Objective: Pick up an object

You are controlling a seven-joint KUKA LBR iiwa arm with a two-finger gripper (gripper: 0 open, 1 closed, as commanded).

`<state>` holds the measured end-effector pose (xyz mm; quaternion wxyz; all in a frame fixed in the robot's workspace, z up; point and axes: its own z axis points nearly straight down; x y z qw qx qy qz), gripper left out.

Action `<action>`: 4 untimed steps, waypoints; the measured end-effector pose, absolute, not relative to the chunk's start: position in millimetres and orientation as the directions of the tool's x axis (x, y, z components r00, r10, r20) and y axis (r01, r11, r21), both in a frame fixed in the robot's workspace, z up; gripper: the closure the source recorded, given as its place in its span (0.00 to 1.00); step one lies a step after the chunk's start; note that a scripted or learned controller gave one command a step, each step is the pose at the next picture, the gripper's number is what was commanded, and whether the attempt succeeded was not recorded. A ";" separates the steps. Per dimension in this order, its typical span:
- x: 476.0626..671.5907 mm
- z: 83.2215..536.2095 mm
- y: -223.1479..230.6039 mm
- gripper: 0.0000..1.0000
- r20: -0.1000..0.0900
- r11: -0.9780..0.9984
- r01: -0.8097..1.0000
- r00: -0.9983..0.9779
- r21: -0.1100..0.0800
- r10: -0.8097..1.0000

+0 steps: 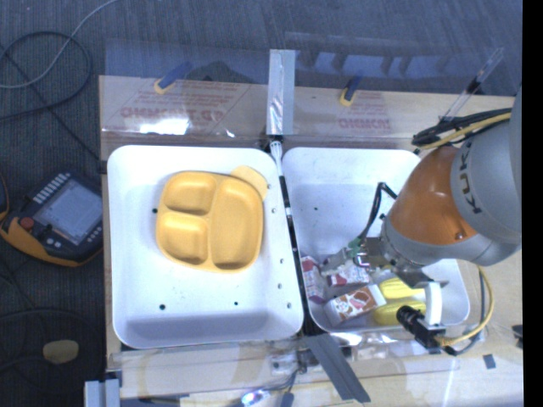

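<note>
The right bin (339, 181) holds a small heap at its near side: a red and white packet (356, 302), a yellow object (399, 292) beside it, and crumpled red and white wrappers (318, 276) to their left. My gripper (361, 257) hangs low over this heap, just above the wrappers and the packet. The arm's orange band (428, 202) and grey body cover the right part of that bin. A yellow three-compartment tray (209, 219) lies in the left bin (136, 287).
A metal divider (281, 91) stands at the back between the bins. Black and yellow cables (458, 127) run along the arm at the right. A teach pendant (59, 219) lies on the floor to the left of the bench.
</note>
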<state>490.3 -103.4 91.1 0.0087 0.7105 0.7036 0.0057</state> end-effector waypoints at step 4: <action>526.2 104.2 -170.0 0.00 -0.004 0.105 0.994 -0.105 0.015 0.995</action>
